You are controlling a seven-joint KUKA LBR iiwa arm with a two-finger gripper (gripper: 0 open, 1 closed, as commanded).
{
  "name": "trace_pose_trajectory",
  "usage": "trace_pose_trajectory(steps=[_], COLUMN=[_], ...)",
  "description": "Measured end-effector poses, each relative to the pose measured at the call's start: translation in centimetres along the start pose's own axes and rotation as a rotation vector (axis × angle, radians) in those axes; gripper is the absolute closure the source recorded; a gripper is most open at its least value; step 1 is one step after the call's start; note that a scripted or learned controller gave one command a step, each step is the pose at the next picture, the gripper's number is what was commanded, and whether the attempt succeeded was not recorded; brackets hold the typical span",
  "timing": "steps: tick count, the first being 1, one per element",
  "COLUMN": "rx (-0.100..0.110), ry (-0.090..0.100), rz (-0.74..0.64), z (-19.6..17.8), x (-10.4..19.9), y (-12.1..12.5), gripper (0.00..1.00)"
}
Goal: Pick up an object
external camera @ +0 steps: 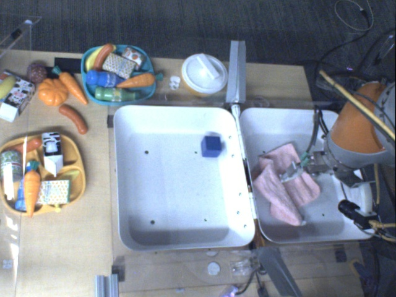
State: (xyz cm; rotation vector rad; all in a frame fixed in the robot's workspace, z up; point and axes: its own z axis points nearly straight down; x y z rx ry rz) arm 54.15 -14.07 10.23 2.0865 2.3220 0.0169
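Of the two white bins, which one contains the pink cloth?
The right bin, under the gripper. The pink cloth lies crumpled inside it, while the left bin holds a blue block.

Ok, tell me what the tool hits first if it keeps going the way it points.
Most likely the pink cloth: the tool points down-left right over it in the right bin, though height is unclear.

Arm (352, 142): grey rounded housing topped by broad orange band. Black cables loop alongside. Wrist block pale grey metal. Pincer (296, 171): slim metallic fingers with small green marking near tip.
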Motion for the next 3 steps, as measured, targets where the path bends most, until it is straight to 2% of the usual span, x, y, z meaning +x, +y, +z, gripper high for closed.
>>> trace_pose_trajectory(steps=[1, 2, 3], rx=[0.005, -0.001, 0.016], ry=[0.005, 0.002, 0.006], rz=[-0.035, -0.036, -0.068], z=[1.3, 0.0, -8.2], x=[4.2, 4.1, 6.4], y=[4.3, 4.5, 12.1], gripper=[0.00, 1.00, 1.00])
